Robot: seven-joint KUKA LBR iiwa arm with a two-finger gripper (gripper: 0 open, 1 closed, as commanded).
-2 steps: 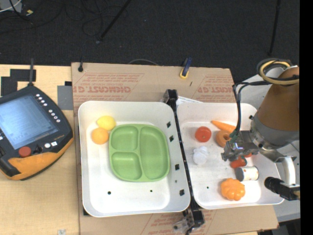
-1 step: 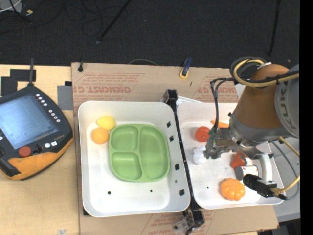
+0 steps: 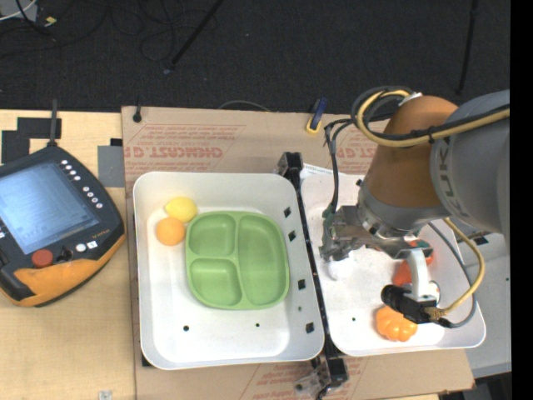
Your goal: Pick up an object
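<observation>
My gripper (image 3: 335, 255) hangs low over the left part of the right bin (image 3: 358, 340), close to the wall between the two bins. I see nothing between it and the bin floor. An orange, lumpy fruit-like object (image 3: 394, 324) lies near the right bin's front edge, to the right of the gripper. A small red-orange object (image 3: 403, 272) lies farther back, partly hidden by the wrist. In the left bin (image 3: 158, 323), a yellow lemon (image 3: 180, 208) and an orange ball (image 3: 170, 231) sit beside a green divided plate (image 3: 237, 259).
The grey arm with its orange band (image 3: 416, 165) covers the back of the right bin. A black bar (image 3: 301, 248) runs between the bins. A teach pendant (image 3: 50, 215) lies on the bench at the left.
</observation>
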